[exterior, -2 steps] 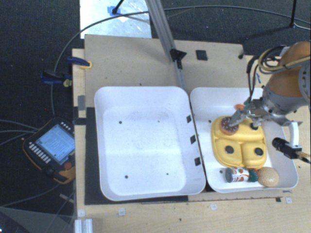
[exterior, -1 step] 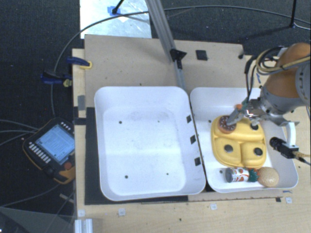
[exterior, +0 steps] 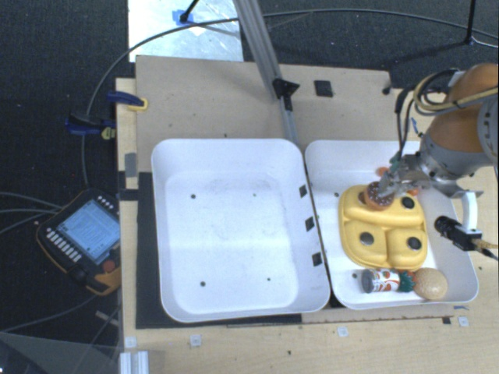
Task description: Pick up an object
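The gripper (exterior: 387,185) hangs low over the right bin (exterior: 327,209), at the back edge of the yellow tray (exterior: 382,228); its grip cannot be made out. A small brown object (exterior: 380,199) lies right beneath it. Near the front rim lie a can (exterior: 382,280) and a beige ball (exterior: 429,284).

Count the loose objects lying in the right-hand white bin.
3 seen: a yellow moulded plastic tray mid-bin, a small labelled bottle at the near edge, a tan rounded lump beside it. The arm may hide more.
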